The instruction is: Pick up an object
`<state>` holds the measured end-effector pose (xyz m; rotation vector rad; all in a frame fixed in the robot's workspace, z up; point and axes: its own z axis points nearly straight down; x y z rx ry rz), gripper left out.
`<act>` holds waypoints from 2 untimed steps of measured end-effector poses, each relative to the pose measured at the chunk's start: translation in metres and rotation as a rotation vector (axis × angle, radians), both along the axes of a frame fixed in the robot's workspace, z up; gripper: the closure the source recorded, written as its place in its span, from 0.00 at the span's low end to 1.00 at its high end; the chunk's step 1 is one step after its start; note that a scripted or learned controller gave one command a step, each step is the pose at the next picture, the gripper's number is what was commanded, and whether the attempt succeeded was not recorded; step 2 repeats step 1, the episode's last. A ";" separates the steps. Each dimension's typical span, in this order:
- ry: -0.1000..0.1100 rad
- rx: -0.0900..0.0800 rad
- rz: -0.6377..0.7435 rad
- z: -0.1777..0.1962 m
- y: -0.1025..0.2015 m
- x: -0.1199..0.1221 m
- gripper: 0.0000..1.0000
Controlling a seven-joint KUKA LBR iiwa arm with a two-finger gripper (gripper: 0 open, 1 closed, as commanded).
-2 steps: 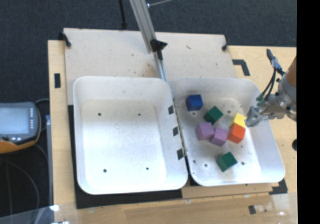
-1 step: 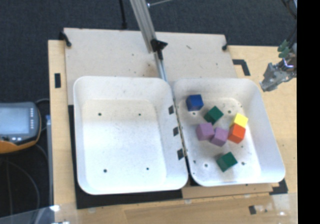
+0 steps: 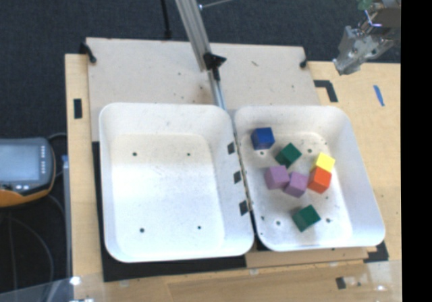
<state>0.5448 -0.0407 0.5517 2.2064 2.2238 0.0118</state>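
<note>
Heads up: your blocks all sit in the right bin (image 3: 358,179), blue cube (image 3: 263,137) off alone, two purple cubes (image 3: 286,180) touching, orange block (image 3: 320,180) jammed against them. Dive there and you'll probably nudge neighbours. The gripper (image 3: 361,47) hangs well above-right; can't tell its state.

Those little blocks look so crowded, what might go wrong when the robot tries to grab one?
The two purple blocks touch each other, and the orange block sits right against them under the yellow one, so the tool might nudge or catch a neighbour. The blue block lies near the bin wall, which may hinder a grab.
</note>
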 end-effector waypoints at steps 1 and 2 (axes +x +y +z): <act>0.012 0.001 0.001 -0.030 0.135 0.066 1.00; 0.012 0.001 0.001 -0.030 0.135 0.066 1.00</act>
